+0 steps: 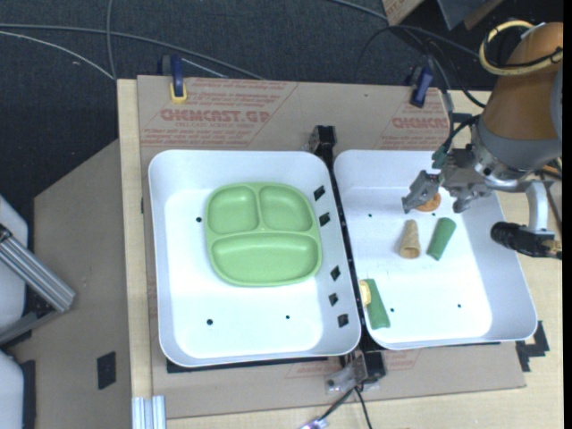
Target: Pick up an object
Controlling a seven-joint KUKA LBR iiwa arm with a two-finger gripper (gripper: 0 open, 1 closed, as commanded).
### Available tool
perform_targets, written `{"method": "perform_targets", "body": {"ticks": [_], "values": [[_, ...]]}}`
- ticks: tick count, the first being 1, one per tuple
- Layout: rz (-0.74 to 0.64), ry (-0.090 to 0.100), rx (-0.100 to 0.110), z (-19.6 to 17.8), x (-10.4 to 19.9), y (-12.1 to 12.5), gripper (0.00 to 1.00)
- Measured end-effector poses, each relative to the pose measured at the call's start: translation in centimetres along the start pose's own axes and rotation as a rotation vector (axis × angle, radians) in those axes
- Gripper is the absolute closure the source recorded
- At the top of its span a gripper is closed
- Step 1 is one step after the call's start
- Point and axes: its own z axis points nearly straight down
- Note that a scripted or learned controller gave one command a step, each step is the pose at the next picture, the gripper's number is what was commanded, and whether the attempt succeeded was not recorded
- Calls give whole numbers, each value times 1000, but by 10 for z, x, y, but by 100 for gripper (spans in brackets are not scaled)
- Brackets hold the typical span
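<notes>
Left bin [170,266]: divided tray [263,234] at centre; right bin [500,302]: cone [409,238] beside cylinder [441,239], mid-bin; long piece [375,304] by front-left corner.

Bright, even overhead light; soft shadows, slightly blurry, perhaps compressed.

The table [223,105] has a brown board top printed with red lettering. Two shallow white bins lie directly on it, side by side and touching: the left bin [179,320] and the right bin [500,315]. Blue clamps [178,74] grip its far edge.
</notes>
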Motion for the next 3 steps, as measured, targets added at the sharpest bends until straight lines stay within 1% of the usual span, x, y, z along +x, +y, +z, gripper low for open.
{"method": "perform_targets", "body": {"ticks": [1,2,3], "values": [[-3,-2,-14,-7,0,3,0],[-4,-1,-10,40,6,10,0],[-1,-1,-7,96,1,1,0]]}}
